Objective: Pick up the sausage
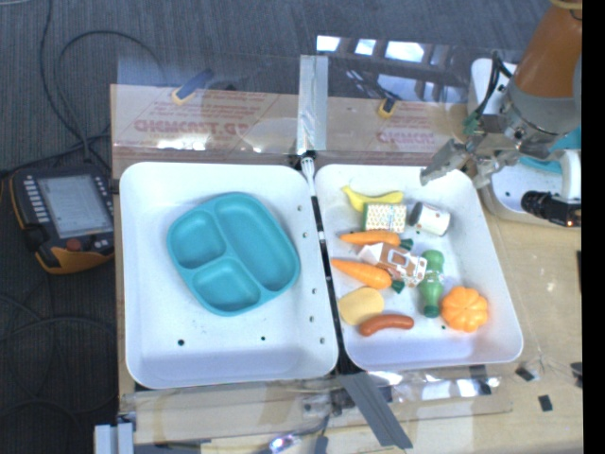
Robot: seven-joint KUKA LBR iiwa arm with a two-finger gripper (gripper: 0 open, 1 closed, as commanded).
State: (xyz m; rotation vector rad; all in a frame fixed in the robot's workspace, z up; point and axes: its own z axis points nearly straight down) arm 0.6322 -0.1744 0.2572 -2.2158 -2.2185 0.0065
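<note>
Pincer (pixel 452 164) up over back-right corner of right bin (pixel 501 282), fingers apart, clamped on nothing. Sausage (pixel 386 324) lying at bin's front, just beside pale potato (pixel 361 305), well apart from pincer.

We look down from a single fixed camera set above the bench (pixel 529 253), tilted at a slant and far enough back to take in both white bins: the left bin (pixel 142 253) and the right bin (pixel 492 291) side by side. The arm (pixel 553 55) enters from our right, and grey carpet (pixel 57 83) shows at the top and left.
</note>
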